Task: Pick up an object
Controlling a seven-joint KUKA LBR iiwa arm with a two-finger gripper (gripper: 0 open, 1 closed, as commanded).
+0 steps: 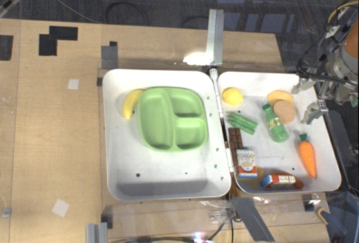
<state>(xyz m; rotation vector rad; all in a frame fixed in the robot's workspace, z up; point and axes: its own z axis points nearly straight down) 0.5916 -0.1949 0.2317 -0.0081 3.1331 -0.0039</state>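
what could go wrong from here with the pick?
1. The gripper hangs at the right bin's far-right side, so a straight descent may meet bare floor or the wall.
2. The green bottle lies against the burger; grasping either could drag the other.
3. The carrot is tapered and lies at a slant, so it may slip from the pinch.

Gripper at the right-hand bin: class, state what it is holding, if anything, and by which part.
Nothing is held. The two-finger gripper hangs above the right white bin's edge, with nothing between its fingers.
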